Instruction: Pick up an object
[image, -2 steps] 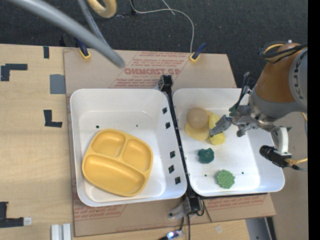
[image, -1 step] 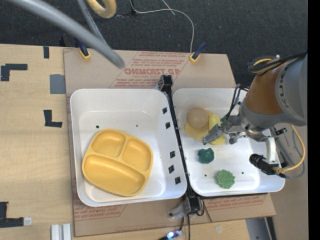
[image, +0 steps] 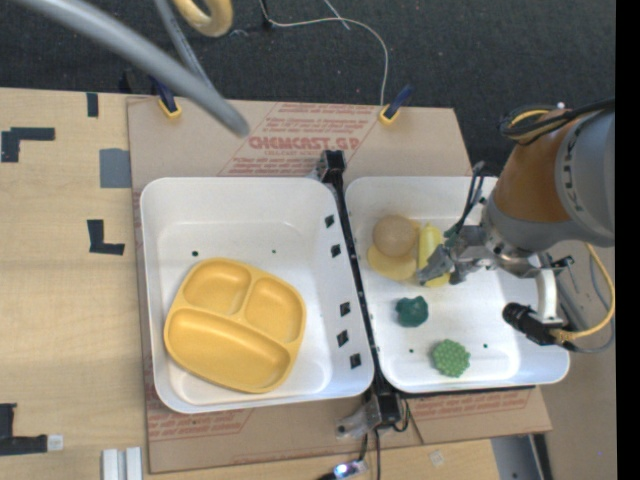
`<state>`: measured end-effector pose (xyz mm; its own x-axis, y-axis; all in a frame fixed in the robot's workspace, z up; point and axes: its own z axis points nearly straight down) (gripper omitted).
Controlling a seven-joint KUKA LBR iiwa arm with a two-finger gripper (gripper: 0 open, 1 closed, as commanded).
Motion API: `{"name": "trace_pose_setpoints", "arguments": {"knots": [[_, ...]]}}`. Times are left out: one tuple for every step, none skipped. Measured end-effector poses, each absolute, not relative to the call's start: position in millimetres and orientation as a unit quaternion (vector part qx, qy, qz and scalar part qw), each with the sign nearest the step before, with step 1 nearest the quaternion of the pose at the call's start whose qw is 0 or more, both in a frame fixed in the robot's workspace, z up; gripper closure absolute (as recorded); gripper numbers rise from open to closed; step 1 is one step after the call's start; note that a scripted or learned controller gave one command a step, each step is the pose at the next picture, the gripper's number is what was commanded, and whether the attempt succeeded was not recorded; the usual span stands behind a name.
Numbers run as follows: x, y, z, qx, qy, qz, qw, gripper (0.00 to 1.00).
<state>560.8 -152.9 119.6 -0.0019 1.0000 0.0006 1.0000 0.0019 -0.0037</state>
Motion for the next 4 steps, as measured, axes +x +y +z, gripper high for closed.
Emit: {"name": "trace_pose_setpoints", "arguments": {"knots": [[569.0, -147.9, 178.5, -0.706, -0.708, -0.0011, -0.002, 1.0], [569.9, -147.3, 209.6, -0.706, -0.708, -0.0007, -0.001, 1.0], [559.4, -93.5, 212.8, -0.705, -0.709, 0.0, 0.001, 1.0], [569.7, -43.4, 211.9, -0.705, -0.709, -0.0001, 0.001, 1.0]]}}
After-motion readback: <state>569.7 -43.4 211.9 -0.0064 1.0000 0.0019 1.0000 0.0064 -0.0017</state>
